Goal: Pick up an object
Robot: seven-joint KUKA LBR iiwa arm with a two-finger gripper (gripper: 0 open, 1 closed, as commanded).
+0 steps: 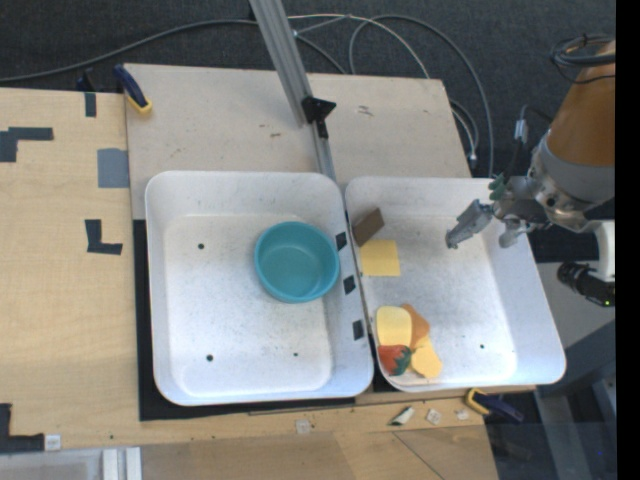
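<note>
My gripper [485,230] hangs over the right bin's [520,298] far right part, its two grey fingers spread open with nothing between them. In that bin a flat yellow square [380,258] lies by the left wall, and a small brown block [367,224] sits just beyond it. A cluster of yellow, orange and red toy food pieces [405,340] lies at the bin's near left. A teal bowl [296,260] stands upright in the left bin [200,308], toward its right side.
A grey metal pole [285,58] slants across the bench from the top down to the gap between the bins. Cables [420,38] loop behind the bench. A clamp with a yellow tip [132,90] lies at the bench's far left corner.
</note>
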